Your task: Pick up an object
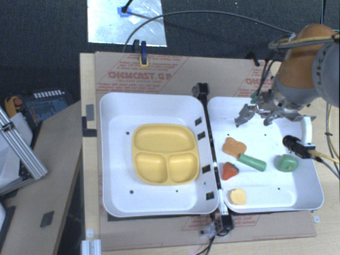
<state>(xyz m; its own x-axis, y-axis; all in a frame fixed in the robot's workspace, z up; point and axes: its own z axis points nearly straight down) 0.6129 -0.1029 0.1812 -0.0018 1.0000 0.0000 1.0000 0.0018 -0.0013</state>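
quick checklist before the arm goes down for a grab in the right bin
1. Two-finger gripper above the right white bin: ok, it hangs over the bin's far part.
2. Fingers spread and holding nothing: ok, no object sits between them.
3. Targets in the bin: ok, an orange flat piece, green cylinder, red piece, yellow round piece and green round piece lie there.
4. Gripper lined up over one target: not ok, all lie nearer the camera.
5. Targets well apart: not ok, orange, green cylinder and red crowd together.
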